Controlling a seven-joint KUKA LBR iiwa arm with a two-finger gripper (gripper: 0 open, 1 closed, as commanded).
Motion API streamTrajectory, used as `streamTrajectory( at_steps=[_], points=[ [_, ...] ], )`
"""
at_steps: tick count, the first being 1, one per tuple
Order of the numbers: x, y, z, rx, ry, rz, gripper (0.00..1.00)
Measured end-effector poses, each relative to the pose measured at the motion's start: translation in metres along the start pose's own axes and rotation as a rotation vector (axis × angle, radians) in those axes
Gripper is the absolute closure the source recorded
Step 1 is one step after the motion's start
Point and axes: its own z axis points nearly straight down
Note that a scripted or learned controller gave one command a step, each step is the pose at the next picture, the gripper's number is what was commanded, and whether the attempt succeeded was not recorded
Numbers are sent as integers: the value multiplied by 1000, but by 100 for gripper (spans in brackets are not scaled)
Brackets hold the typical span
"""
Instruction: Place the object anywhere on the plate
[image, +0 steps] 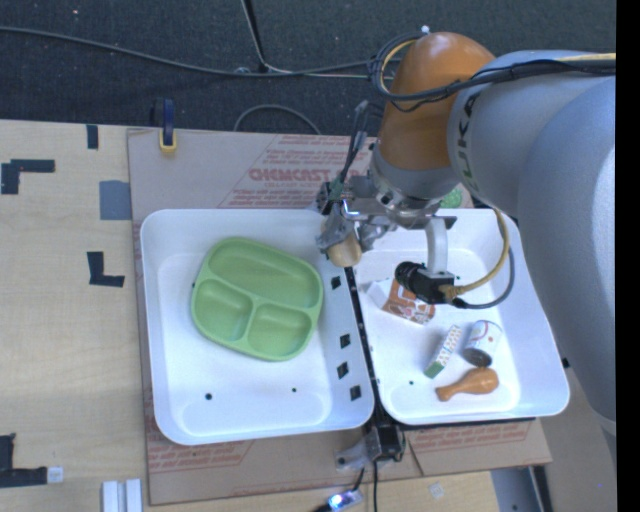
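Observation:
A green plate (255, 298) with three compartments lies in the left white bin (170, 400). My gripper (341, 242) hangs over the divider between the two bins, just past the plate's right rim. A small tan rounded object (346, 254) sits between its fingertips, and the fingers are shut on it. The object is level with the plate's upper right corner, slightly to the right of it and not over it.
The right bin (530, 400) holds a red and white packet (408, 303), a green and white tube (444, 350), a small white and dark round piece (481, 341) and a tan drumstick-shaped toy (467, 384). The arm covers the right bin's upper part.

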Motion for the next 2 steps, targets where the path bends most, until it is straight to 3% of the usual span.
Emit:
streamTrajectory(
  at_steps=[2],
  points=[
    [104, -40, 18, 2, -1, 0, 100]
  ],
)
